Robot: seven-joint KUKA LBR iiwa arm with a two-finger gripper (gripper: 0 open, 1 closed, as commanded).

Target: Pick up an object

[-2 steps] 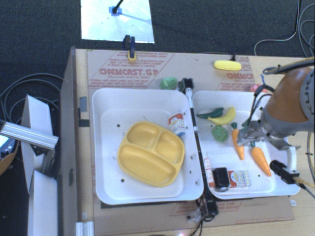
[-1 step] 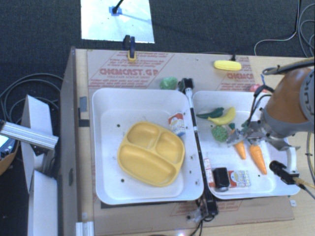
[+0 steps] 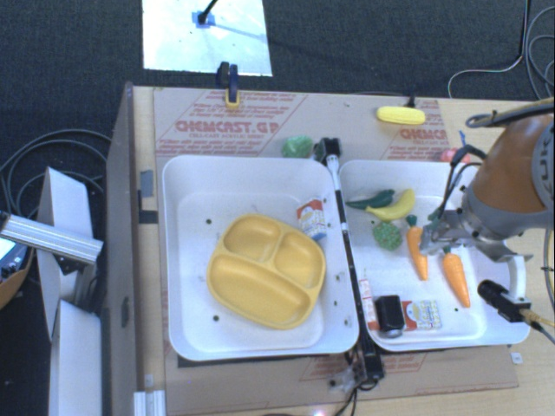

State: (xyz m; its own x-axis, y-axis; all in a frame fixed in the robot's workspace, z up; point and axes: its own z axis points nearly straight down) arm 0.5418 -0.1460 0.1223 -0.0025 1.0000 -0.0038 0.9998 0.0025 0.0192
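Since my arm (image 3: 512,176) filled the right bin's (image 3: 438,341) far side, I judged a straight descent best, keeping clear of the broccoli (image 3: 387,235). My gripper (image 3: 431,237) hung over the two carrots (image 3: 419,252), the likeliest pick; I could not tell how wide it stood or whether it touched either.

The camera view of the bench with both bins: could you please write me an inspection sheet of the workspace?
Surface: bench bearing left bin and right bin.
Job's things: right bin holds two carrots, banana, broccoli, green pepper, small carton, black item.
Clutter: yellow divided tray and packet in left bin; yellow corn and a green item on bench.
Grippers: tool over the carrots.
Cables: left floor, top right.
Surroundings: dark floor, white sheet.
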